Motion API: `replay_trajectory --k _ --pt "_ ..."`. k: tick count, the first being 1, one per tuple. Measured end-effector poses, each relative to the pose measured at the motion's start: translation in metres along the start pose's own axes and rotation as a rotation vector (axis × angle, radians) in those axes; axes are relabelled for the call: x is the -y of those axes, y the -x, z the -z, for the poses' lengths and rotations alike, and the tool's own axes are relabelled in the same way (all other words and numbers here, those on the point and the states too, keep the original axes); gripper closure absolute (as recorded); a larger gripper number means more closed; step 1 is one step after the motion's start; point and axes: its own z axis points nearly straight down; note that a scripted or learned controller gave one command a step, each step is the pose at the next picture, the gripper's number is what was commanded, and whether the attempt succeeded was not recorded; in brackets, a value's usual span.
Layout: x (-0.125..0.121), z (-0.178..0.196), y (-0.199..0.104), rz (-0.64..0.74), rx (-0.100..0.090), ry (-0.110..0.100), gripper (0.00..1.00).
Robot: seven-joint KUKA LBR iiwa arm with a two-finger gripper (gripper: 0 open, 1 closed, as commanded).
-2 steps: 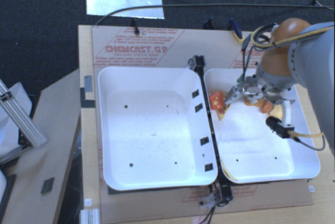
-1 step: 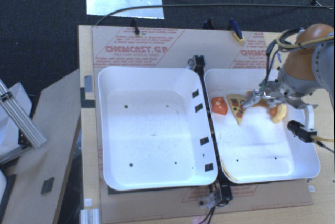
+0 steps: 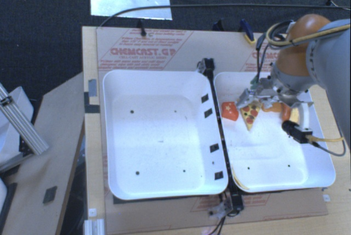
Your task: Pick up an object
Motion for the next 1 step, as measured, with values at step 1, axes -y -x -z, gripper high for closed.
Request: replay_trajectory --k 1 --pt "0.0013 -0.0274 0.0164 -0.007 0.001 -0.002 0.0"
